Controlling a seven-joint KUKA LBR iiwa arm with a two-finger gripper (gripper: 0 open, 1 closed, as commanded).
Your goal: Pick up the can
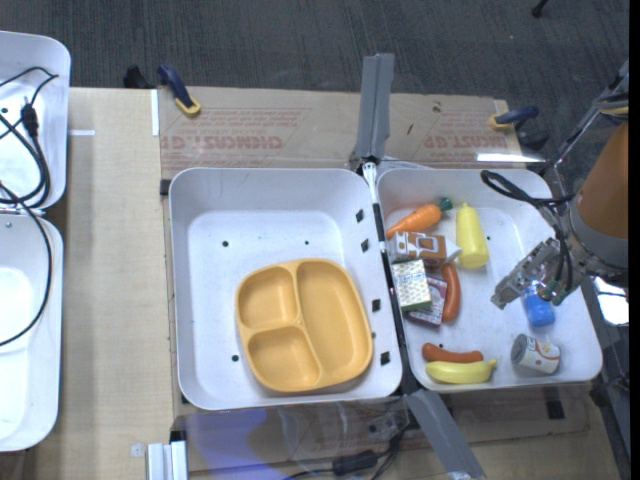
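Note:
The can is small and whitish with red marks. It lies on its side in the front right corner of the right bin. My gripper hangs over the right side of that bin, a short way behind the can and apart from it. A small blue object sits right beside the gripper's tip, between the gripper and the can. I see nothing held in the gripper.
The right bin also holds a carrot, a yellow bottle, small boxes, two sausages and a banana. A yellow divided plate lies in the left bin. Black cables hang near the wrist.

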